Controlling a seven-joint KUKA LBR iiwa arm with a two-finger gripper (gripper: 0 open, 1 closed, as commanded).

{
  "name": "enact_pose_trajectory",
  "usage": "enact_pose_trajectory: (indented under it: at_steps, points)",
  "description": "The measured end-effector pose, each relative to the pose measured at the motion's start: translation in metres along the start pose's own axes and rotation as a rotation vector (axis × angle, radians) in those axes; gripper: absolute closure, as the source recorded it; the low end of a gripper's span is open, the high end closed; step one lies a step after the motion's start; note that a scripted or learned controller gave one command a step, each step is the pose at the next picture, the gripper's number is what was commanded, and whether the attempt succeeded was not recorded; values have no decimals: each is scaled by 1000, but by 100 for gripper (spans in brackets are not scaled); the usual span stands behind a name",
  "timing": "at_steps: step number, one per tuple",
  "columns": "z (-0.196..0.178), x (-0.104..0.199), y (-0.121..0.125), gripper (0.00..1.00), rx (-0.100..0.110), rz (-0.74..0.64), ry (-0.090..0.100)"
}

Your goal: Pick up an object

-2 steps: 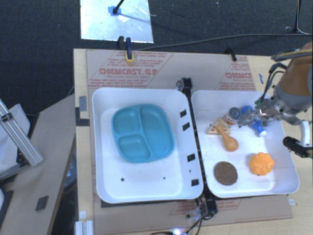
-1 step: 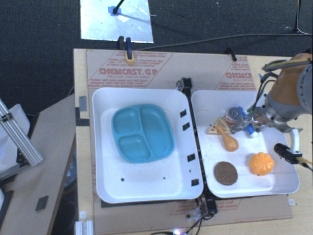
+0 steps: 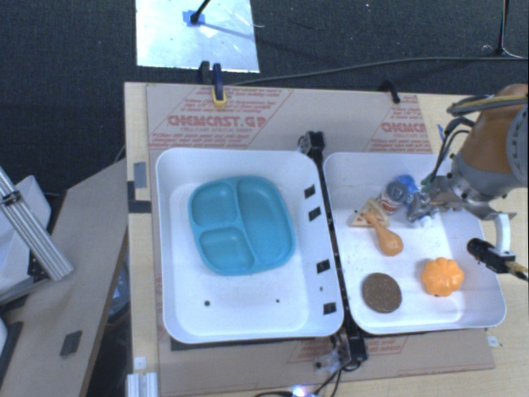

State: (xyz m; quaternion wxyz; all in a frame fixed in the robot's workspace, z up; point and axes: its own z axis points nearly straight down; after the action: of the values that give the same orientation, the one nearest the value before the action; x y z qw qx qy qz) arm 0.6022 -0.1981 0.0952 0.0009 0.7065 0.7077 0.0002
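The right bin (image 3: 479, 304) holds several objects. A small blue and white can (image 3: 400, 191) lies near its back. In front of that lie a tan drumstick-shaped piece (image 3: 386, 236) and a pale wedge (image 3: 361, 217). A brown round disc (image 3: 382, 292) and an orange pumpkin-shaped toy (image 3: 442, 276) sit toward the front. My gripper (image 3: 421, 208) hangs low in this bin, just right of the can and close against it. The grey wrist above hides its tips.
The left bin (image 3: 178, 304) holds a blue divided plate (image 3: 241, 224). The arm with its orange band (image 3: 496, 139) comes in over the right bin's far right corner. A black part (image 3: 489, 255) sticks out by the right wall.
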Motion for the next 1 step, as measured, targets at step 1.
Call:
enact_pose_trajectory:
  at_steps: [1]
  points:
    - [-43,1,1,100,-4,-2,0]
